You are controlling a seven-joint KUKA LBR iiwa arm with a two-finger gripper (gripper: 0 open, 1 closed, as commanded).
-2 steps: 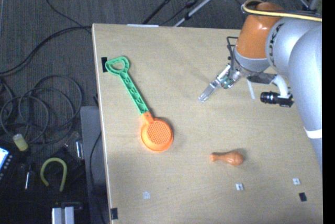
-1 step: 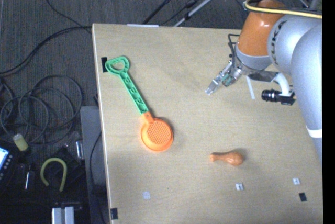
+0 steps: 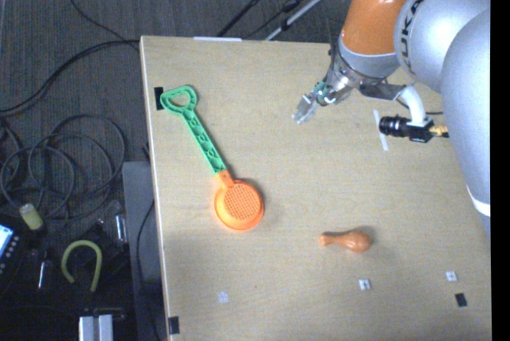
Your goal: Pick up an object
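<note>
A toy strainer with a green handle [image 3: 199, 136] and a round orange head [image 3: 238, 205] lies flat on the left part of the tan bench top [image 3: 319, 188]. A small orange-brown drumstick-shaped object [image 3: 348, 240] lies lower, near the middle. My gripper [image 3: 306, 109] hangs over the upper middle of the bench, below the orange wrist band [image 3: 374, 5]. It is well above and to the right of the strainer and far from the drumstick. I see nothing held in it.
The grey arm [image 3: 466, 76] covers the upper right of the bench. A black fitting [image 3: 406, 127] sticks out beside the wrist. Left of the bench edge [image 3: 151, 172], on the dark floor, lie cables [image 3: 56, 156] and small tools.
</note>
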